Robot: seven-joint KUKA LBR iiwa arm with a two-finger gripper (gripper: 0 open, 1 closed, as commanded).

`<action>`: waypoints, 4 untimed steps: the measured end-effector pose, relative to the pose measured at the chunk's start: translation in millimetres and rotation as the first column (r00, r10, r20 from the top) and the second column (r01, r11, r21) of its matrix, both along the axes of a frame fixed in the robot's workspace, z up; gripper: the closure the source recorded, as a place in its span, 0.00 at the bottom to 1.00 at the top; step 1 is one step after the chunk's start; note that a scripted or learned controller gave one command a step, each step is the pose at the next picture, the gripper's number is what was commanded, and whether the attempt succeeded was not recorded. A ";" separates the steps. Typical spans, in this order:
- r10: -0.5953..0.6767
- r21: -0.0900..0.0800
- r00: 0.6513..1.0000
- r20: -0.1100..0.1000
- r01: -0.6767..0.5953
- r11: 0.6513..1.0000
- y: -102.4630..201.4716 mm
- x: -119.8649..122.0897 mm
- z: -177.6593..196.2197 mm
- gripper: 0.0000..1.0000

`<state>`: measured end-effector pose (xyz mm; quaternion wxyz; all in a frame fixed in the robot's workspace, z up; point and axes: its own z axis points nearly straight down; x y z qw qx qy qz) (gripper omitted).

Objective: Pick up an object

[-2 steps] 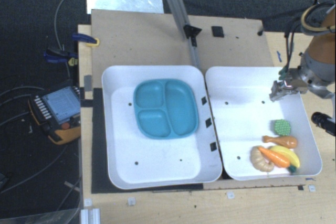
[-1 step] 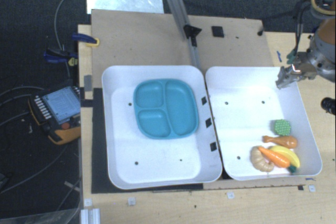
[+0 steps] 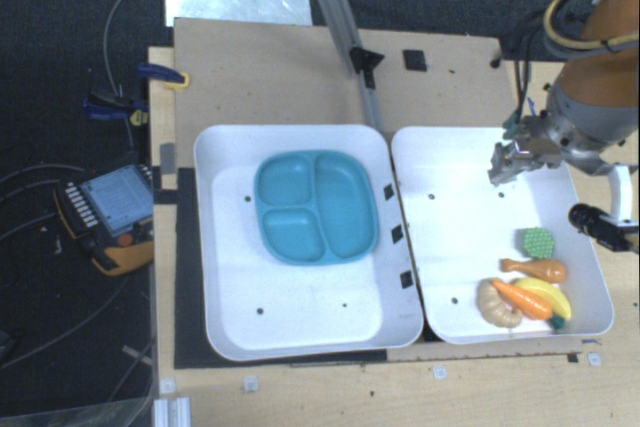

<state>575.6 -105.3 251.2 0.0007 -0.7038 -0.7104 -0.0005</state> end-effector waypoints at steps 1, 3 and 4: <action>0.001 0.001 1.000 0.001 -0.001 1.000 52.1 -13.7 6.3 1.00; 0.001 0.000 1.000 -0.001 -0.001 1.000 143.9 -48.9 -16.9 1.00; 0.001 0.001 1.000 -0.001 -0.001 1.000 202.4 -59.3 -28.7 1.00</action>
